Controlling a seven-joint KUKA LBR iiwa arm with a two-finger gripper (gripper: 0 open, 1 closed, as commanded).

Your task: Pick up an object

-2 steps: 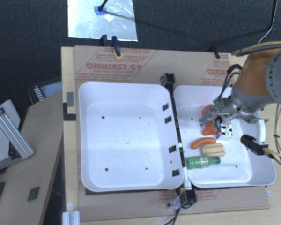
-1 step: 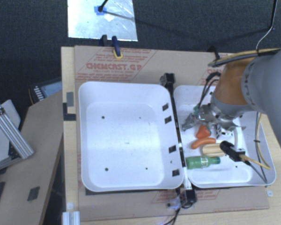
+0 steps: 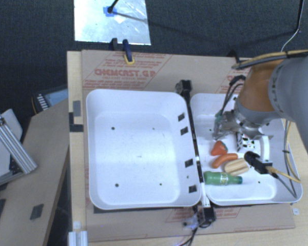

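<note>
Arm [image 3: 293,86] enters from the right, cut off by the frame edge; orange band [image 3: 256,92] above the wrist; gripper [image 3: 219,131] low over the right bin [image 3: 257,189], in its back-left part, close to the divider side; tip blurred and partly covered by the wrist, so how far it is open cannot be told; nothing visibly in its grasp.

Pickable things all in the right bin, front-left area; orange piece [image 3: 218,148] just below the gripper, near it, contact unclear; sausage [image 3: 224,161] just in front of that, lying at a slant; bun [image 3: 236,166] touching or just beside the sausage on its right, right end partly covered by robot hardware; green bottle [image 3: 223,178] on its side nearest the front wall, cap end to the right.

Left bin [image 3: 138,152] just beside the right bin; black clips [image 3: 184,131] along the shared edge; both bins on a cardboard sheet [image 3: 143,68] with red print, partly hidden; clamp [image 3: 127,53] at its back edge; shiny sheet [image 3: 112,14] behind; metal rail [image 3: 10,142] at far left, cut off.
</note>
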